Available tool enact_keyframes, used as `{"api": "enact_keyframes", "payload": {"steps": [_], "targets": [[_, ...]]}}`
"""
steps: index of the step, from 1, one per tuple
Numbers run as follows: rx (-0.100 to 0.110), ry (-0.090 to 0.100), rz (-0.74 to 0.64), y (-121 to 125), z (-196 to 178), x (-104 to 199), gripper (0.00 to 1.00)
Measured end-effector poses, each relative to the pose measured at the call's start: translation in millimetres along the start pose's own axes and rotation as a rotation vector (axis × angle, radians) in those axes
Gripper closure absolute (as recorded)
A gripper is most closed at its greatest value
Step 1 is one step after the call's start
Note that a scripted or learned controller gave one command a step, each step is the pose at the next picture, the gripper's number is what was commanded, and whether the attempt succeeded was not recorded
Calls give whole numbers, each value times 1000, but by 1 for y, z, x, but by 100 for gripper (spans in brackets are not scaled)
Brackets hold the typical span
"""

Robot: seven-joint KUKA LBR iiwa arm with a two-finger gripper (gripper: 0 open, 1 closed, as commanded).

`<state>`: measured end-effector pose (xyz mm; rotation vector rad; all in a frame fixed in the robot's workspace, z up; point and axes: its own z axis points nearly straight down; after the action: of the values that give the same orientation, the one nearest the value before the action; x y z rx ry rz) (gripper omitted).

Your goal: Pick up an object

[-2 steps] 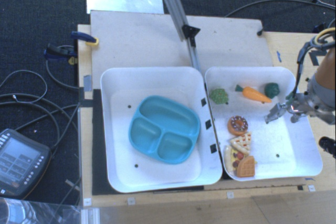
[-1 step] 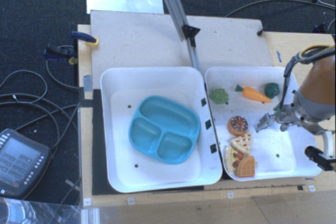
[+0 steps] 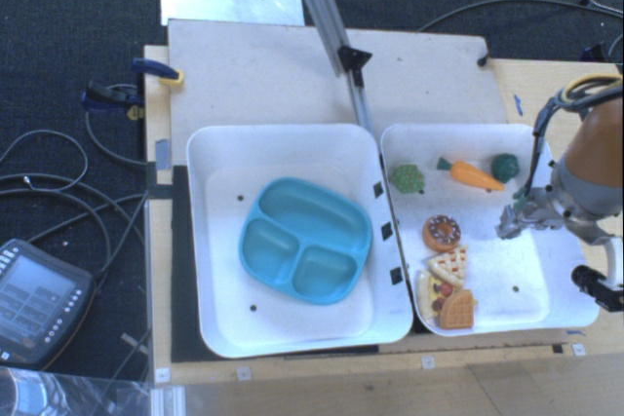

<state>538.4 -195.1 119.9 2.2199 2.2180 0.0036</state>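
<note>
In the right bin lie several toy foods. A green broccoli sits at the back left, with an orange carrot and a dark green ball-shaped piece at the back. A round donut lies near the middle left. In front of it are a pizza slice and a waffle. My gripper hangs over the bin's right half, right of the donut and below the carrot, touching no food.
The left bin holds a blue divided plate. A grey metal pole slants from the top down to the gap between the bins. Cables and a handheld pendant lie on the floor at the left.
</note>
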Motion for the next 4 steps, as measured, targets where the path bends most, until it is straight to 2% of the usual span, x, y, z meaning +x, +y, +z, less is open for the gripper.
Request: {"api": "enact_keyframes", "payload": {"steps": [3,4], "targets": [[-5,-2,-8,-6,-173,5,100],[1,2,-12,-4,-176,58,100]]}}
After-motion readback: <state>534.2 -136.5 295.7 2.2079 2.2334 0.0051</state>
